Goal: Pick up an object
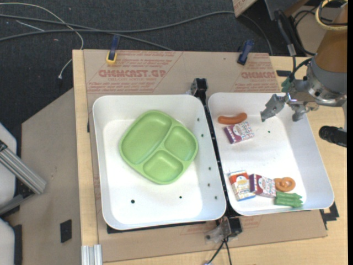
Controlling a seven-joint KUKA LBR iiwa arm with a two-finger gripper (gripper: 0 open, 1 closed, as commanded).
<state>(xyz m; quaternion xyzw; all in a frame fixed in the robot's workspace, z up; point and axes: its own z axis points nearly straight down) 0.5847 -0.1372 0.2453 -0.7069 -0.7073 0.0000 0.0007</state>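
Right now the gripper [282, 108] hangs wide and empty over the right bin [309, 159], near the sausage [232, 117]. Likely light, firm and smooth, the sausage may roll; pinching it across its middle looks safest.

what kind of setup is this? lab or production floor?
Likely a lab test bench, not production: two white bins sit on a makeshift cardboard sheet held by clamps, cables trail loose over the carpet, and the items are toy food, like a green divided plate.
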